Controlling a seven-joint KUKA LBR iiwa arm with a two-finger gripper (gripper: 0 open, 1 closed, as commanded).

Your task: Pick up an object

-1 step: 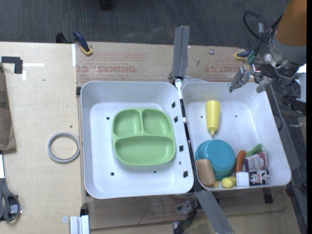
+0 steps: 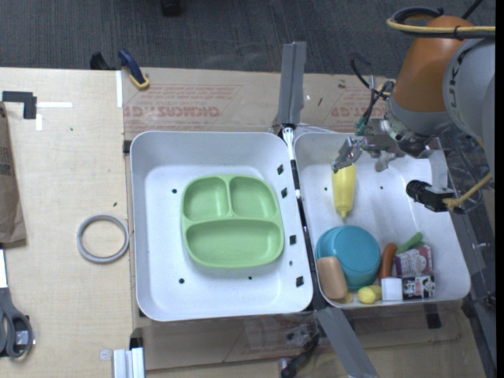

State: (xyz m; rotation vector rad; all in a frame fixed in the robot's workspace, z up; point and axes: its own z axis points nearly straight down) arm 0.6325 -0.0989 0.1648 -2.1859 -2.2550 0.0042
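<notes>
My gripper [image 2: 345,161] is over the far left part of the right bin [image 2: 441,227]. It is shut on the top end of a yellow banana-shaped toy [image 2: 344,193], which hangs lengthwise below the fingertips. Nearer the front of the same bin lie a blue bowl [image 2: 350,252], a tan bread-like piece [image 2: 332,278], a small yellow ball [image 2: 368,294], an orange carrot [image 2: 387,260], a green piece [image 2: 411,242] and a pink-and-white packet [image 2: 415,262].
The left bin [image 2: 150,211] holds a green divided plate [image 2: 232,220]. A grey ring [image 2: 102,237] lies on the bench at the left, with scissors [image 2: 12,333] at the front left corner. A blue clamp [image 2: 134,69] sits at the back.
</notes>
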